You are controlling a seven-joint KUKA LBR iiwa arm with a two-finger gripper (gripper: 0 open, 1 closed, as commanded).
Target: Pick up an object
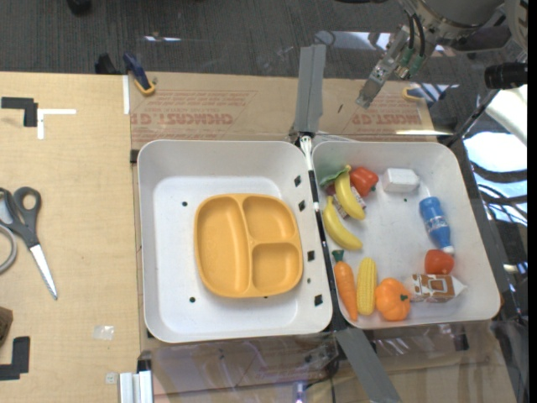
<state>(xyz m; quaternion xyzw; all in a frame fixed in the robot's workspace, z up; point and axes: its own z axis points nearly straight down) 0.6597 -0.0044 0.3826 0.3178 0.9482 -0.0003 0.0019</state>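
Note:
My gripper (388,72) hangs high above the far rim of the right bin (470,225), open, with nothing between its fingers. In that bin lie two bananas (347,198), a red pepper (364,179), a white block (400,180), a blue bottle (434,218), a red fruit (438,261), a small carton (433,287), an orange pumpkin (392,299), a corn cob (367,284) and a carrot (346,289). The gripper touches none of them.
The left bin (164,225) holds a yellow divided plate (249,243). Scissors (29,233) lie on the wooden bench at far left. A blue clamp (138,74) and a grey bar (310,86) sit on the cardboard behind the bins.

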